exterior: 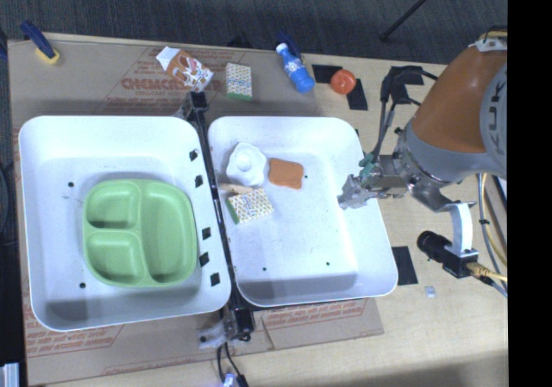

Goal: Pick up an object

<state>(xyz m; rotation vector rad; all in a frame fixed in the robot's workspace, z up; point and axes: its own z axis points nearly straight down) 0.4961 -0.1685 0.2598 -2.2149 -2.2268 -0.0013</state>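
Observation:
The right bin [345, 282] holds three things near its left wall: a white cup-like object [246, 163], an orange block [285, 173] just right of it, and a small green-and-white patterned packet [250, 204] below them. My gripper [354, 191] hangs over the right rim of that bin, well to the right of the orange block and apart from all three objects. I see nothing held in it. The grey arm with its orange band [457, 109] reaches in from the right.
The left bin [43, 290] carries a green divided plate [141, 232]. Behind the bins on the cardboard lie a blue bottle [296, 69], an orange cap [343, 80], two snack packets [184, 69] [239, 80], and a blue clamp [39, 40].

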